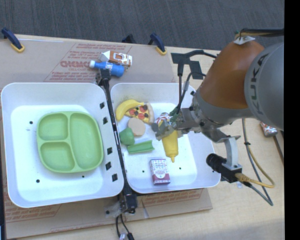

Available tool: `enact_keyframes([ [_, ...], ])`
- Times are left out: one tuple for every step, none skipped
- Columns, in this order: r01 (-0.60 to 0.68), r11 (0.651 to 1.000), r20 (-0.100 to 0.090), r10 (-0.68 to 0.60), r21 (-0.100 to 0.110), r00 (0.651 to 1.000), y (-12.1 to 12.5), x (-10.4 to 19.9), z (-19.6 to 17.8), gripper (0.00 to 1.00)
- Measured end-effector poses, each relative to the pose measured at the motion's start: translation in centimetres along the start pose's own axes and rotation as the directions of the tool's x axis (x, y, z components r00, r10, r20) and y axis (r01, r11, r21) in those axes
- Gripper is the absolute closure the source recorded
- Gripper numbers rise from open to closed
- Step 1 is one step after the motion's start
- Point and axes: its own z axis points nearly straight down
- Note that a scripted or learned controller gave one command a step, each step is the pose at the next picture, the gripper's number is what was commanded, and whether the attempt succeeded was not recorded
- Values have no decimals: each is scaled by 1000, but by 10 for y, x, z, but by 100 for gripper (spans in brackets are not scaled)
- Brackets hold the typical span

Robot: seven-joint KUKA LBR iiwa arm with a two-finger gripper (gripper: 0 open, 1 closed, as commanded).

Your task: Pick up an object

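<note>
The gripper [163, 125] is sitting low in the right bin [205, 176], just above the yellow bottle [170, 144]; whether it is grasping cannot be told. The bottle is lying with its long axis running up-down, tip pointing toward the near rim. "KUKA" is showing partly on the arm [240, 79], which is leaning in from the right.

2 white bins [20, 99] on worktop. Left of the bins' divider: 1 green tray [70, 142]. Right of it: 1 banana [124, 107], 1 pizza slice [141, 112], 1 mustard bottle [170, 145], 1 small carton [160, 172].

gripper [165, 126] fingertips blurred; arm [240, 79] cut off at right, hiding right bin [190, 176] upper right corner.
</note>
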Motion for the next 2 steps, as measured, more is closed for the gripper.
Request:
enact_keyframes([
  [7, 1000, 0, -7, 0, 1000, 1, 0, -10, 100],
  [-37, 999, 1, 37, 8, 999, -6, 60, 74, 100],
])
